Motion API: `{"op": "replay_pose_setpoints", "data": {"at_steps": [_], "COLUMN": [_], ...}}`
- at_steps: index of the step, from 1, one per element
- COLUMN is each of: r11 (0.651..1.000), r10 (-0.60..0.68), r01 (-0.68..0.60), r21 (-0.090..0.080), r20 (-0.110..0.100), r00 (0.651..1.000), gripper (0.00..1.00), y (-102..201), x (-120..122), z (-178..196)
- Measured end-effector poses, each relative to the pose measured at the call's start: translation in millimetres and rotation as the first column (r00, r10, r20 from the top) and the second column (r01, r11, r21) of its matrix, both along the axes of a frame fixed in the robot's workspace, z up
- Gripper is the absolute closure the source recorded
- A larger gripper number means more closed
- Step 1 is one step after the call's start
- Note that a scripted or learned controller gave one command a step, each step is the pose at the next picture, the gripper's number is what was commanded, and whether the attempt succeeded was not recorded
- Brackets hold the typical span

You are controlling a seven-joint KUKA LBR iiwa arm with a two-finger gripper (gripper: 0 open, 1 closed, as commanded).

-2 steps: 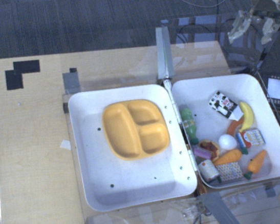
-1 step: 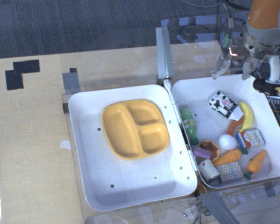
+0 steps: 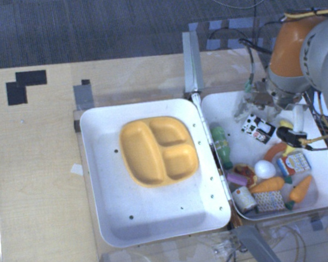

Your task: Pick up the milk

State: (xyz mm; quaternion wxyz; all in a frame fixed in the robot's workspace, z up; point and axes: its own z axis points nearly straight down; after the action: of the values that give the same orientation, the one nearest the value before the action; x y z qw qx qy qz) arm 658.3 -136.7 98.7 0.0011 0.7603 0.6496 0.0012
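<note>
I am the gripper at the end of the grey arm, and I reach in from the upper right of the frame, just under the orange band. I hang over the top part of the right bin. From up here my tip looks like a grey blur, so I cannot tell how wide I am open, and I see nothing in my hold. The milk looks to me like the small black and white box just below me in the picture, lying tilted on the bin floor. It is close to me, but I cannot tell if we touch. A green bottle lies along the left wall of this bin. Lower down there is a pile of toy food: a white egg, an orange carrot, a second carrot, a small can and a blue and white box. The left bin fills the middle of the frame, and a yellow tray with three parts sits in it.
</note>
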Motion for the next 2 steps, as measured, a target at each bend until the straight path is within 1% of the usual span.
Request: {"op": "replay_pose_setpoints", "data": {"at_steps": [1, 2], "r11": [1.0, 1.0], "r10": [0.001, 0.002], "r01": [-0.001, -0.002], "r21": [0.0, 0.0], "r20": [0.008, 0.008], "r00": [1.0, 1.0], "gripper": [1.0, 0.0], "y": [1.1, 1.0], "x": [2.7, 2.7], "z": [13.8, 13.8]}}
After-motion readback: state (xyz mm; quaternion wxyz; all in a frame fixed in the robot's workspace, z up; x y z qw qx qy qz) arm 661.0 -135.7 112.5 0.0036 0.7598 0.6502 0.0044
